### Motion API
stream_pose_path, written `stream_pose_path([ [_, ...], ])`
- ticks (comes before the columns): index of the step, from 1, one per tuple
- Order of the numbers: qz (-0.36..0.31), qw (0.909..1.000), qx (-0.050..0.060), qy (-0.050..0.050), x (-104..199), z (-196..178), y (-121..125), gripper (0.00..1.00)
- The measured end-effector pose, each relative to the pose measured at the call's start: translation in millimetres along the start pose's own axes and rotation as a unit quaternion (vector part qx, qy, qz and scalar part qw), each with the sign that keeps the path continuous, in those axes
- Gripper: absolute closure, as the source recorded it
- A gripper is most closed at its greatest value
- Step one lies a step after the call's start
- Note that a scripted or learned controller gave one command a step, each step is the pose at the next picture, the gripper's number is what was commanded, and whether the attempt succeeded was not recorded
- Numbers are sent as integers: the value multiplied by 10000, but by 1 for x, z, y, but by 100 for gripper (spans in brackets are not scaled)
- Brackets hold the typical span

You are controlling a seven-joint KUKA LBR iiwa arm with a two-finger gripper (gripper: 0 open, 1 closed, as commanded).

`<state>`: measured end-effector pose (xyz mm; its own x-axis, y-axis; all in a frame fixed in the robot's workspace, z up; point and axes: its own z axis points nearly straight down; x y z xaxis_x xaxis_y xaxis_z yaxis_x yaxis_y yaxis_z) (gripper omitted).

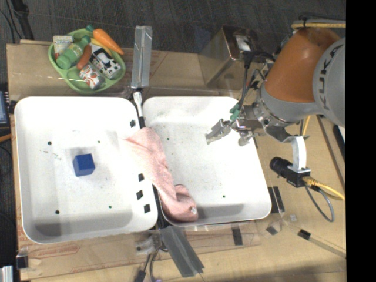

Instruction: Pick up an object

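A: Item one, the landmark?

B: The pink cloth (157, 172). It lies draped over the shared rims of the two bins, one end spread flat toward the left bin (35, 157), the other bunched in a lump at the near wall of the right bin (258, 181).

A: Item two?

B: A blue cube (84, 164), in the left bin, well to the left of the cloth and apart from it, standing flat on the bin floor.

A: Item three, the tool?

B: The tool (213, 133) hangs over the right bin, to the right of the cloth and further from the camera than the lump. Its fingers point left toward the cloth; they look slightly apart with nothing between them. It touches neither the cloth nor the cube.

A: The arm?

B: Grey, with its orange band (296, 69) up and to the right of the cloth, beyond the right bin's far corner.

A: Anything else on the tabletop (176, 69)?

B: A green bowl (82, 84) of toy food, a carrot (106, 39) on top, beyond the left bin, up and left of the cloth. A yellow cable (326, 188) runs off past the right bin's outer side.
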<state>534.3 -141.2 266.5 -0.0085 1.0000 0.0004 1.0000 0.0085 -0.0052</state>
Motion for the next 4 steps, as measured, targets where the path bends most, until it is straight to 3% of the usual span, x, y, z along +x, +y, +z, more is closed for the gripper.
stream_pose_path([
  [1,-567,9984,3,-3,66,76,14,0],
  [2,-565,9984,8,0,79,76,9,0],
  [3,-1569,9876,-14,1,34,175,23,0],
  [4,-2731,9620,-17,-1,39,175,-16,0],
])
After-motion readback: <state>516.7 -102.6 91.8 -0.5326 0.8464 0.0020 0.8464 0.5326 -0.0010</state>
